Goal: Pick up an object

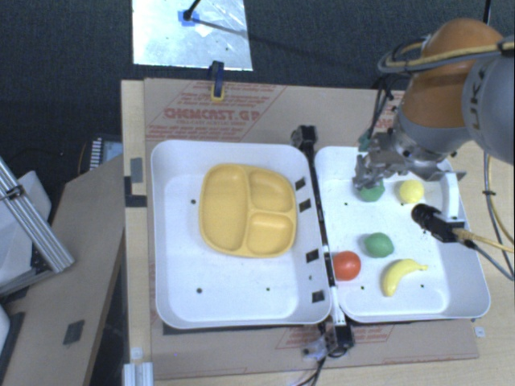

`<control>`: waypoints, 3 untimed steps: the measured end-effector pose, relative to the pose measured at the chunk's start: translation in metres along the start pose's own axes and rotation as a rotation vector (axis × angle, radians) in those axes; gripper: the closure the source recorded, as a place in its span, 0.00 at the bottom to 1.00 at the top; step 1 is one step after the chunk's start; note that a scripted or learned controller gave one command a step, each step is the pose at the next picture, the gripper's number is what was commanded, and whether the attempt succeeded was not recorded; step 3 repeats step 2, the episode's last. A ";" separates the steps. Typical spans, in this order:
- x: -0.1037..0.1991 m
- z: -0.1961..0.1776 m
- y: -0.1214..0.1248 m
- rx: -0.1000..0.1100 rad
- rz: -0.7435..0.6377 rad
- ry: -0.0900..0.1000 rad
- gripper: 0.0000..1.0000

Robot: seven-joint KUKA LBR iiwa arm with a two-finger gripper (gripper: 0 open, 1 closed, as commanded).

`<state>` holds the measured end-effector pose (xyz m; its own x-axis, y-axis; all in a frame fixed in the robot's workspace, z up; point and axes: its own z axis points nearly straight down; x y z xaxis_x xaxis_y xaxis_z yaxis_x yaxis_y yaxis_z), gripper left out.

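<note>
A banana (pixel 401 274) lay near the right bin's (pixel 463 304) front edge. The gripper (pixel 371 175) was lowered over a green ball (pixel 372 191) by the back edge; no lift was judged made yet.

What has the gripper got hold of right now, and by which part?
It cannot be told. The gripper sits right over a green object at the back of the right bin, but its fingers hide any contact.

Bench (pixel 137 240) – cardboard sheet (pixel 217 107), two white bins (pixel 177 280) side by side
</note>
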<state>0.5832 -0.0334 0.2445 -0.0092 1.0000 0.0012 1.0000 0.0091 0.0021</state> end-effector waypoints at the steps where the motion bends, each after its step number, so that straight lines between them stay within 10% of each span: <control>1: 0.060 -0.003 0.013 -0.001 -0.002 0.002 1.00; 3: 0.113 0.015 0.022 0.001 -0.001 0.001 1.00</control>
